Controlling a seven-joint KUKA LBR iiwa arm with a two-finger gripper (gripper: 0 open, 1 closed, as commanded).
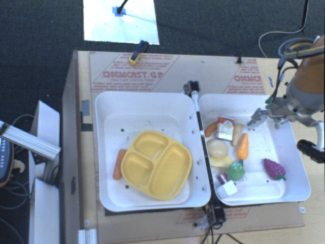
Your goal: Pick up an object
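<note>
Robot gripper (257,118), fingers apart and holding nothing, hovers over the right bin (294,159) near a carrot (243,146).

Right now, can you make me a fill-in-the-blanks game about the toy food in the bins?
1. The yellow divided plastic plate lies in the ____ bin.
2. The purple toy grape bunch lies in the ____ bin.
3. The orange toy carrot lies just ____ the green toy vegetable in the picture.

Missing words: left; right; above
</note>
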